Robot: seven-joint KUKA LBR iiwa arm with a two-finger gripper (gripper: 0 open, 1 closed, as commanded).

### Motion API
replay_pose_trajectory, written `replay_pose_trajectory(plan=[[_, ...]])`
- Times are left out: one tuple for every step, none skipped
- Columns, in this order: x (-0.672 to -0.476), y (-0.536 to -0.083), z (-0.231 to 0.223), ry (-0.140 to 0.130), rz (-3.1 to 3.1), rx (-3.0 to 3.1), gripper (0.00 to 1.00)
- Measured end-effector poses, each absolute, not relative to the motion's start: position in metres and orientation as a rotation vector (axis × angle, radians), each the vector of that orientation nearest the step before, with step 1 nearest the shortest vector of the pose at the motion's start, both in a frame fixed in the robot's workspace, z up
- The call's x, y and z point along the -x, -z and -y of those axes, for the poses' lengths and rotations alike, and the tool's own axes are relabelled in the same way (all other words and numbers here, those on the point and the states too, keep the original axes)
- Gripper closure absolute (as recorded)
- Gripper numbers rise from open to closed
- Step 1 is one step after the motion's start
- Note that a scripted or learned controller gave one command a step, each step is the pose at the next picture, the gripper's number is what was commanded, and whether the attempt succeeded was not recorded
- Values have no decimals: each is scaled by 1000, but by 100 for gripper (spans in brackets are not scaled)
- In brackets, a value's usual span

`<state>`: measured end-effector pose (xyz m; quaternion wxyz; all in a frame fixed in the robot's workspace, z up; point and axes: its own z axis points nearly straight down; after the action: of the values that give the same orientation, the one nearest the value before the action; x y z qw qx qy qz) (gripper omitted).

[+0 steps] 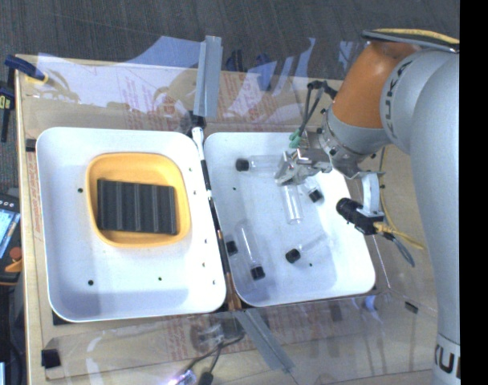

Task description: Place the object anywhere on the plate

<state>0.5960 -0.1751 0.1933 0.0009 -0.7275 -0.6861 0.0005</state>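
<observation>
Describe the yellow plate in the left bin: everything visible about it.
The plate is a rounded-square dish, yellow-orange, with a smooth, raised rim that looks like plastic. It lies flat in the left bin, toward the bin's far side, resting on the white floor. In its well sits a dark ribbed insert made of parallel grey-black slats, filling most of the middle. Apart from the insert and the bin floor, nothing touches the plate; the gripper is over the right bin.
</observation>
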Motion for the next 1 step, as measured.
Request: replay_pose_trajectory(plan=[[-604, -222, 106, -1, 2178, 2261, 100]])
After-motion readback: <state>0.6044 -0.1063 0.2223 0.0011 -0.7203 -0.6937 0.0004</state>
